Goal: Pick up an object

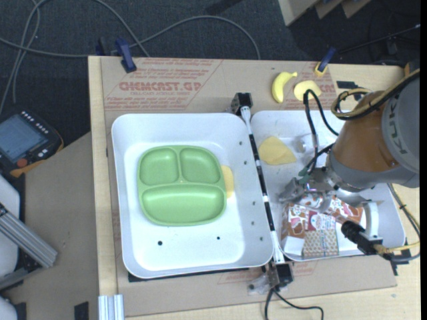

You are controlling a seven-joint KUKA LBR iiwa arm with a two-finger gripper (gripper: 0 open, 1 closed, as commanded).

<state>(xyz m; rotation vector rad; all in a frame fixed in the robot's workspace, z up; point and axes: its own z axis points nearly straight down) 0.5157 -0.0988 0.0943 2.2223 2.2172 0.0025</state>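
My gripper hangs low in the right bin, under the grey wrist and orange band of the arm. It sits just above the upper left corner of a flat packet printed in red, white and blue. A pale yellow wedge lies at the back left of the same bin, apart from the gripper. The arm's body hides much of this bin's middle and right.
The left bin holds a green divided plate, with a small yellow piece at its right edge. Two yellow banana-like toys lie on the bench behind the right bin. A black cable loops over that bin.
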